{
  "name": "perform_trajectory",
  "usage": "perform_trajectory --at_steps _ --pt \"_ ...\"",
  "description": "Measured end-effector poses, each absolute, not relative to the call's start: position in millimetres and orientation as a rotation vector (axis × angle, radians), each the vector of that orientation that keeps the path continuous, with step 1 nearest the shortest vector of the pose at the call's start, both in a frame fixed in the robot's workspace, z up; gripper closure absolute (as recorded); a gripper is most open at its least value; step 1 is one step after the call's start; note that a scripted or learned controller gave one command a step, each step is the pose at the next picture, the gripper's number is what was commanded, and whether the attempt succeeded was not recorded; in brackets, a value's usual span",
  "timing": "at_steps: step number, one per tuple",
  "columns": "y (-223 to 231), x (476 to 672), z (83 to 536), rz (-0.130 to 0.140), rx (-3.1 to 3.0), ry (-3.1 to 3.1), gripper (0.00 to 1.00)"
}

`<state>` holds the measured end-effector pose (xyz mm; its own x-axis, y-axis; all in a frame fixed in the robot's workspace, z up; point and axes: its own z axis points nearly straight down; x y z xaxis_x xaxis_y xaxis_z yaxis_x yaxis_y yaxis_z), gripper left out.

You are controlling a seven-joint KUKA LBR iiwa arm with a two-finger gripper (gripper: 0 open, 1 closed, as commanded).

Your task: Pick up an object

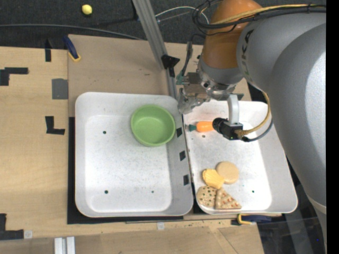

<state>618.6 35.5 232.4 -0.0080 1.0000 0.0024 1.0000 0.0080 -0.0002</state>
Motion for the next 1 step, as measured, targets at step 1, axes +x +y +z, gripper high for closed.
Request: perform_trajectory --at_steps 1 --pt "84.5 629.4 220.5 0.002 -2.214 -2.227 1.00"
